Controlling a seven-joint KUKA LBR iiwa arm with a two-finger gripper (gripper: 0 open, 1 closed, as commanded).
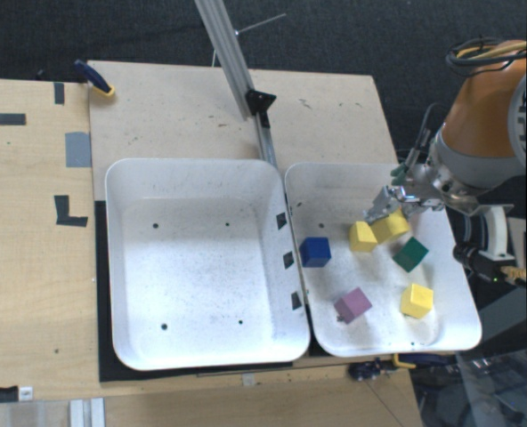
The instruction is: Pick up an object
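Light: I see even, fairly bright overhead light | Shadows: soft, short, beneath the blocks (363, 236) | Glare: white bins (201, 181) nearly blown out, walls hard to read | Focus: mildly soft overall, grainy; arm (482, 123) edges slightly blurred

From my remote station, I see open floor across the left bin (201, 265). In the right bin (441, 327), blocks crowd the way: blue cube (315, 252), purple cube (352, 304), green cube (410, 254), and two yellow blocks (377, 232) touching beneath the claw (386, 205).
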